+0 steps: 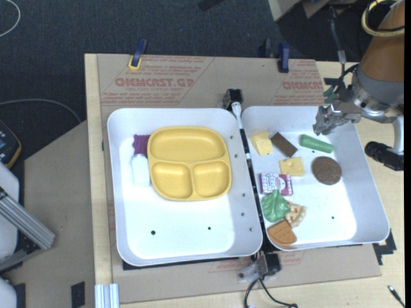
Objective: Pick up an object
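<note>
My gripper (326, 122) hangs over the back right part of the right bin (363, 201), just above and left of a green pod-shaped piece (316, 144). Nothing shows between its fingers. Toy food lies spread across that bin: a yellow cheese wedge (261, 142), a brown bar (283, 144), a small yellow block (293, 166), a round brown patty (327, 170), a pink packet (276, 183), a green leaf (275, 205), a waffle-like piece (295, 214) and an orange piece (282, 234).
The left bin (173, 236) holds a yellow divided plate (189, 162), a purple item (140, 144) and a white bottle-like item (139, 169) beside it. A black divider (244, 147) runs between the bins. Clamps sit at the bench's back edge.
</note>
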